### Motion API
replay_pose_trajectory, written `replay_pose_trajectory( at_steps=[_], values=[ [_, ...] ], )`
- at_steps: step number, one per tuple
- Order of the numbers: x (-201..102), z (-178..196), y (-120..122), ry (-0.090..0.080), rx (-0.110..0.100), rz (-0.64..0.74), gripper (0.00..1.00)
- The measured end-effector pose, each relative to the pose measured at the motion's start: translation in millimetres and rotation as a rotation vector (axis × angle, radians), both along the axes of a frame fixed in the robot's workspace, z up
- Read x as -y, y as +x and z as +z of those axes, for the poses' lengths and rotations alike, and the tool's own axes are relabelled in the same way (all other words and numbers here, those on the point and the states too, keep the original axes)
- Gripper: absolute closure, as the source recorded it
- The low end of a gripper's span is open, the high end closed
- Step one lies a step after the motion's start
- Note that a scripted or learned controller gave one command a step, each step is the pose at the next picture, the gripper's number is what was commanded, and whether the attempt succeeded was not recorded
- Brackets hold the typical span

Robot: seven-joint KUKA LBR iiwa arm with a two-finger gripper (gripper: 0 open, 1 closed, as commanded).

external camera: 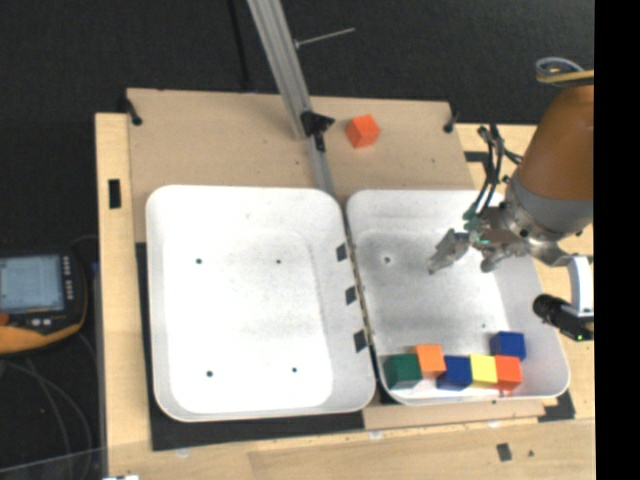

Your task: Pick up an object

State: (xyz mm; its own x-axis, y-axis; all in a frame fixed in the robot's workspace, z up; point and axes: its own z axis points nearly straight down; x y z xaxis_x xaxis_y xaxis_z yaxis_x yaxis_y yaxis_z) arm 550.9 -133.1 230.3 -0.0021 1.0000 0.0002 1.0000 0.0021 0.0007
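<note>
- hovering over the middle of the right bin [400, 218], the end effector [466, 250] sits at the end of the grey arm with its orange band [560, 158], which reaches in from the right side of the view.
- the nearest things to pick lie toward the near edge of that bin: a row of small blocks along the bin's front wall, below the end effector in the view and slightly to its right.
- that row runs left to right: green block [402, 369], orange block [430, 358], blue block [457, 370], yellow block [484, 369], then a second orange block [508, 371] with a second blue block [509, 345] just behind it. they touch or nearly touch one another.
- the row's long axis runs along the front wall, so a grasp would likely have to close across the row.
- a lone orange cube [362, 131] rests on the bench [220, 138] beyond the bins, well apart from the end effector.
- the left bin [180, 218] holds no blocks.
- the end effector's two fingers appear spread apart, one reaching left and one lower; nothing shows between them, and they touch no block.
</note>
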Motion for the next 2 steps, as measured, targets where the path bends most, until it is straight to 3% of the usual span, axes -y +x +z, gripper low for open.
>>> replay_pose_trajectory(
  at_steps=[1,2],
  values=[
    [28,-134,-6,-0.002,0.003,-0.004,0.0],
    [41,-129,46,-0.003,0.006,0.001,0.0]
  ],
)
